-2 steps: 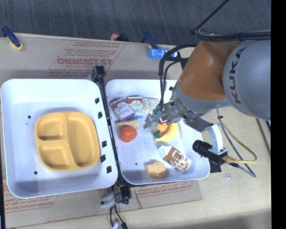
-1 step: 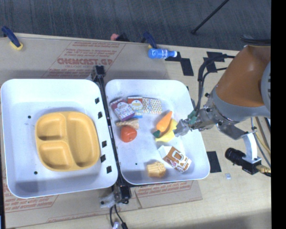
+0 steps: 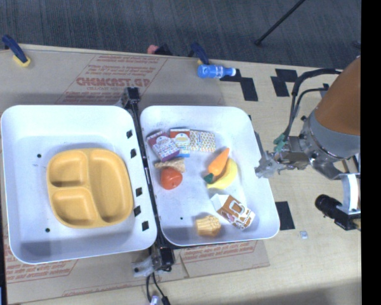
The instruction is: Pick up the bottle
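From the camera above the bench, my gripper (image 3: 267, 168) sits just outside the right bin's (image 3: 257, 132) right wall, over the bare bench top, with my grey wrist and its orange band (image 3: 348, 103) trailing off behind it toward the frame's right side. How it is set at this moment I cannot tell; the tip is small and dark against the cables around it, and nothing shows clamped in it.

The bottle (image 3: 214, 72), blue with a pale cap end, lies on its side on the bench beyond the far rim of the right bin, well apart from me, up the frame and to the left of my tip, beside a blue clamp (image 3: 199, 53).

Just across the wall from my tip, inside the right bin, lie a carrot (image 3: 218, 161) resting on a banana (image 3: 226, 176). Further left from me are a red tomato (image 3: 171, 178) and a row of small snack packets (image 3: 181, 142). Nearer the camera than my tip lie an orange-and-white carton (image 3: 234, 211) and a waffle-like piece (image 3: 207, 225).

Beyond all that, farthest from me, the left bin (image 3: 19, 129) holds a yellow divided tray (image 3: 89, 187).
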Controlling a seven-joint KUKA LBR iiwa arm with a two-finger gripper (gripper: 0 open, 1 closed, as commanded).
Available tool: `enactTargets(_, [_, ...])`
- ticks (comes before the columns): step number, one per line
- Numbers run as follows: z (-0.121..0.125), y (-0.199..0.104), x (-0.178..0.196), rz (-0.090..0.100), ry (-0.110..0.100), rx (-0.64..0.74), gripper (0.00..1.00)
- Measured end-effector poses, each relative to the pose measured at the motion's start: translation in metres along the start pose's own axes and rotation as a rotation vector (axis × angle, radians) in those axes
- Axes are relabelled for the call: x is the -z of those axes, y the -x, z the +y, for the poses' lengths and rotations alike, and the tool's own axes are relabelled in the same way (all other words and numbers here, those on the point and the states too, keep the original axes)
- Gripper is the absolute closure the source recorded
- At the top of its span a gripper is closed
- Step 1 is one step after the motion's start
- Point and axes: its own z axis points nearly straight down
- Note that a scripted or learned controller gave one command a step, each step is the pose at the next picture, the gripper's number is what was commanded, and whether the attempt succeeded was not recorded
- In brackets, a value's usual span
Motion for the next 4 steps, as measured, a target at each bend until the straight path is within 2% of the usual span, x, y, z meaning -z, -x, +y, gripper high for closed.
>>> enactTargets(1, [-0.003,-0.055,-0.057,0.002,-0.003,0.007,1.00])
enactTargets(2, [-0.001,-0.018,-0.042,0.001,0.001,0.136,1.00])
enactTargets(3, [-0.002,-0.044,0.003,0.002,0.001,0.116,1.00])
enactTargets(4, [-0.004,-0.080,-0.067,0.002,-0.002,0.000,1.00])
